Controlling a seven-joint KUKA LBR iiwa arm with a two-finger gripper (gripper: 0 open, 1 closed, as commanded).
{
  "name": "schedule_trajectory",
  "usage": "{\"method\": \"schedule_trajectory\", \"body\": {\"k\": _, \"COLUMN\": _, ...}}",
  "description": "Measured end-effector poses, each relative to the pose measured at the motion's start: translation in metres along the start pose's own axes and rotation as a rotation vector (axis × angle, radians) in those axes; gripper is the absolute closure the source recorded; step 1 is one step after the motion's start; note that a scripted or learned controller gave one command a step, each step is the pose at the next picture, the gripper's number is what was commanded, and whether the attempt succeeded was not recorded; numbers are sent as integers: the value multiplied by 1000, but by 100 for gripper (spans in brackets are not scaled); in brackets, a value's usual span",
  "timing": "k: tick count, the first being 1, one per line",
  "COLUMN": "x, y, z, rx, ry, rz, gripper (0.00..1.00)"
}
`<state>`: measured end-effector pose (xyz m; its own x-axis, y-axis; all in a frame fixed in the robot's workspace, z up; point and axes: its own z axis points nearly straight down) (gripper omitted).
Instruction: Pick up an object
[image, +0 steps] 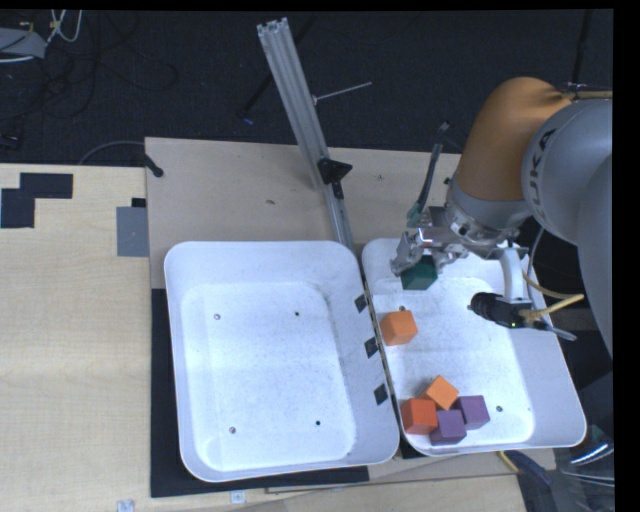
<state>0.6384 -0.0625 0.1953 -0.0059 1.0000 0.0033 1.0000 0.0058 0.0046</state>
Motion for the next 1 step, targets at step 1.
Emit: {"method": "schedule_trajectory", "body": {"k": 1, "x": 60, "y": 25, "z": 6, "rx": 5, "ry": 0, "rz": 0, "gripper": 100}}
